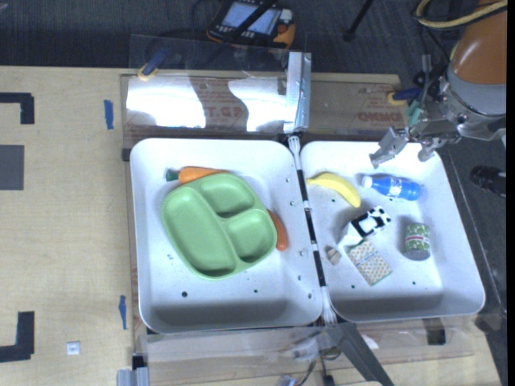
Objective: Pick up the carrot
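Camera view gives us the claw (409, 146) spread wide with nothing between its fingers, hovering above the right bin (463, 284), well apart from the carrot (201, 173).

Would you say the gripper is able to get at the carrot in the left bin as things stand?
Probably not cleanly. The carrot lies at the far edge of the green divided plate, seemingly partly tucked under its rim, so little is exposed. The gripper hangs above the right bin, well apart from it.
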Available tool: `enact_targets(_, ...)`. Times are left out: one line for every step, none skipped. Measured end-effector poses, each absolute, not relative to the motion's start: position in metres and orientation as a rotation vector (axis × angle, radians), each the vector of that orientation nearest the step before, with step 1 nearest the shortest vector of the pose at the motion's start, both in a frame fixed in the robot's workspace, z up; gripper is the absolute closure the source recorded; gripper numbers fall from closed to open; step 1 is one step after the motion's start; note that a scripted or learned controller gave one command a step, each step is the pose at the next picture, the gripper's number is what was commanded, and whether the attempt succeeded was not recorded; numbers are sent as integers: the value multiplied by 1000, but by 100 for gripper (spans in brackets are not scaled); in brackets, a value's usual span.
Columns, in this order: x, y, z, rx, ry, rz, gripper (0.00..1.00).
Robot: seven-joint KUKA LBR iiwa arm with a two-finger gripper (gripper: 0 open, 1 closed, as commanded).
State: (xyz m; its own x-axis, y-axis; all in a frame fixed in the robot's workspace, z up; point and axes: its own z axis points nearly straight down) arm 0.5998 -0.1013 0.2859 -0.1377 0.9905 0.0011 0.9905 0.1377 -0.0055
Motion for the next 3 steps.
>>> enact_targets(555, -117, 179, -2142, -2289, 7, 0)
enact_targets(492, -79, 233, -2138, -2290, 8, 0)
enact_targets(535, -97, 115, -1888, -2501, 6, 0)
